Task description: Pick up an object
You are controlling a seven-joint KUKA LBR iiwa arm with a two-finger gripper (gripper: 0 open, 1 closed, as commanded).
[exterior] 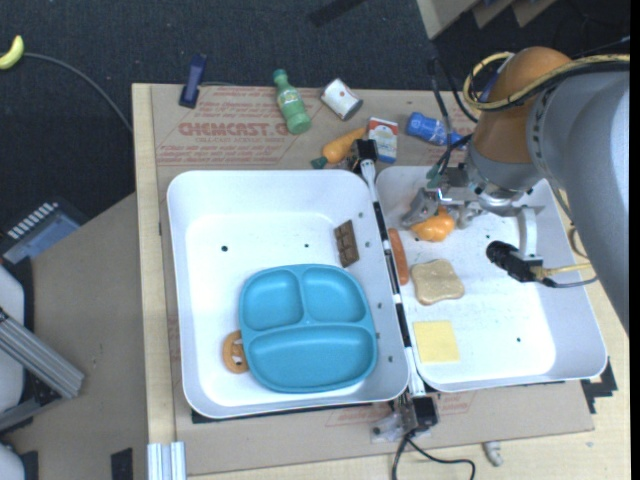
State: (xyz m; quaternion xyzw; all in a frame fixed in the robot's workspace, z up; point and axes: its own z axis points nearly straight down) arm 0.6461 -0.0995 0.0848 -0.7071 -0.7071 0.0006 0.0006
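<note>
My gripper (437, 206) hangs low over the far left part of the right bin (560, 348). Directly under it, touching or nearly touching, lies a small orange-yellow toy fruit (433, 230). Partly hidden by the gripper, the fruit cannot be judged as held or not. In the same bin a reddish sausage (399, 256) lies along the left wall. A tan bread slice (437, 281) and a yellow cheese square (436, 341) rest nearer the front. The left bin (200, 218) holds a blue divided plate (305, 326), a brown chocolate piece (346, 243) and a small pretzel (234, 353).
Behind the bins on the cardboard lie a green bottle (292, 103), a white can (341, 98), a dark blue item (192, 80), a blue bottle (428, 128), a small carton (381, 138) and an orange carrot (340, 148). The grey arm (590, 148) covers the right bin's far right.
</note>
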